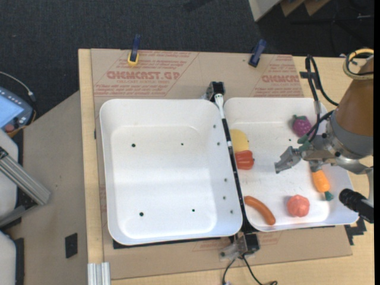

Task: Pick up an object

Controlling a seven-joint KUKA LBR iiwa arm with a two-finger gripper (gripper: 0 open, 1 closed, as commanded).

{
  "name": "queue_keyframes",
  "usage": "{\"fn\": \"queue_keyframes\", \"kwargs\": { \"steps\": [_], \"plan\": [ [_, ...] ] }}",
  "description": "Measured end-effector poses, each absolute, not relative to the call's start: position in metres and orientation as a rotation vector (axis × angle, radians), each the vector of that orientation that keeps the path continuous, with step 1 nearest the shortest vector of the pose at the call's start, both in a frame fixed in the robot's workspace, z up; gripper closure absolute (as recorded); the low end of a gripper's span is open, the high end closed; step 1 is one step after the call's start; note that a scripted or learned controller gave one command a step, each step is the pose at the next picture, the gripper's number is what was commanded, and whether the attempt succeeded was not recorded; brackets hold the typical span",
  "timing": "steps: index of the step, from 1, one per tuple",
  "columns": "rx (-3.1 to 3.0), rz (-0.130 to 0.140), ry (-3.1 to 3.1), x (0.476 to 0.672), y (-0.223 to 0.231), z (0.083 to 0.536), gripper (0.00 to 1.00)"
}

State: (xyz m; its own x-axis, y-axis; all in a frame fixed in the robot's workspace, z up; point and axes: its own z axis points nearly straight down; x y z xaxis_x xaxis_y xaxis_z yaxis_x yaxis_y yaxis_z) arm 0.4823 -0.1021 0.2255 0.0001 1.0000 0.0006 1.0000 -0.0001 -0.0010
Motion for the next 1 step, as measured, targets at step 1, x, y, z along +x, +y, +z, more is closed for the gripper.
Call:
{"fn": "queue_keyframes", "kwargs": {
  "steps": [1],
  "plan": [
    [-2.222,-0.021,-2.238,0.4861,-0.0491,0.3612,0.0]
  ]
}}
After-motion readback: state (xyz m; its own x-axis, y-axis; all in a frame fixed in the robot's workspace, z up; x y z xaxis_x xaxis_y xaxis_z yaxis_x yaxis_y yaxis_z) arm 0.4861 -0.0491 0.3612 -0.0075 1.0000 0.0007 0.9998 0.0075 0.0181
